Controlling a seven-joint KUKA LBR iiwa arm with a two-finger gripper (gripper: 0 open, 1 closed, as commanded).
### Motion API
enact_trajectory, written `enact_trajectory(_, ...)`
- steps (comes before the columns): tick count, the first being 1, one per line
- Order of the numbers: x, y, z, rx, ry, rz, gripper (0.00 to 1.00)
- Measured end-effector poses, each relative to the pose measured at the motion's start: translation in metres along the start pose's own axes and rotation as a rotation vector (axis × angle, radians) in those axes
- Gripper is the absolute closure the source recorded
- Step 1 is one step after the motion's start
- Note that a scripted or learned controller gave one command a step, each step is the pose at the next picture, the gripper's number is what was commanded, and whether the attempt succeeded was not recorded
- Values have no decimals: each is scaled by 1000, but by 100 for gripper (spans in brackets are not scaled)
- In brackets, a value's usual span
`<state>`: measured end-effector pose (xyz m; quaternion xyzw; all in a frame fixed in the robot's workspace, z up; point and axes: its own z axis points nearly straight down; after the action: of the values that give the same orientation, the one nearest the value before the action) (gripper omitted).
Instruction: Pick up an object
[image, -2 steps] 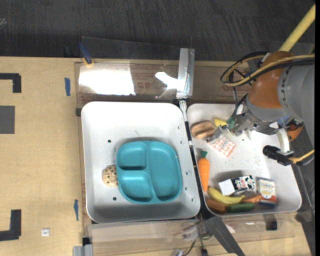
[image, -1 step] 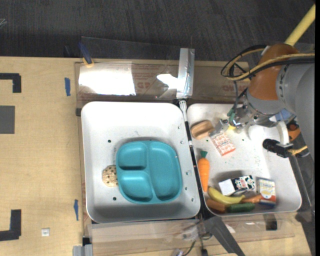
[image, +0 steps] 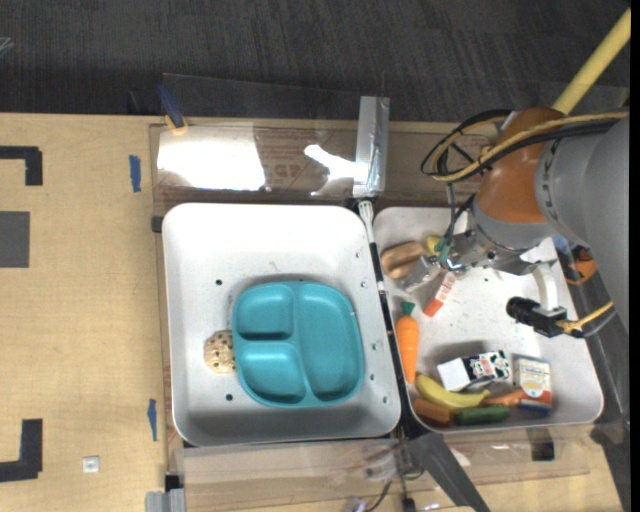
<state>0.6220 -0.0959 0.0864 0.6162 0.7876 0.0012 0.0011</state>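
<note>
Over the right bin (image: 580, 400) the grey arm (image: 590, 180) reaches in from the right, its orange band (image: 515, 185) above the wrist, and the claw (image: 447, 258) sits low in that bin's upper left corner; whether its tips are apart or together I cannot tell, for the wrist hides them. Just left of the claw lies a tan bun-shaped toy (image: 400, 258), close to or touching it; just below the claw a small red-and-white tube (image: 441, 295) lies at a slant; neither can be seen gripped. Lower along the bin's left wall an orange carrot (image: 407, 345) lies lengthwise; along the near wall a yellow banana (image: 450, 393) rests beside a green piece (image: 483, 413) and an orange-red piece (image: 512, 398); above them are a white block (image: 454, 373), a small black-and-white carton (image: 491, 366) and a white packet with orange print (image: 532, 377), side by side.

Across the divider, the left bin (image: 200, 250) holds a teal tray (image: 297, 342) with three compartments, near its middle; a speckled cookie (image: 219, 351) lies touching the tray's left edge. Both bins rest on the counter (image: 70, 300), which shows black corner marks and strips of blue tape (image: 135, 172); a clear sheet (image: 260, 160) stands behind the left bin.
</note>
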Motion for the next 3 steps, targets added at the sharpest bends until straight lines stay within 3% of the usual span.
enact_trajectory(1,6,-34,-1,-1,-1,-86,0)
enact_trajectory(2,-10,4,0,-2,-2,-104,0)
enact_trajectory(3,-9,7,-13,-10,-7,-107,100)
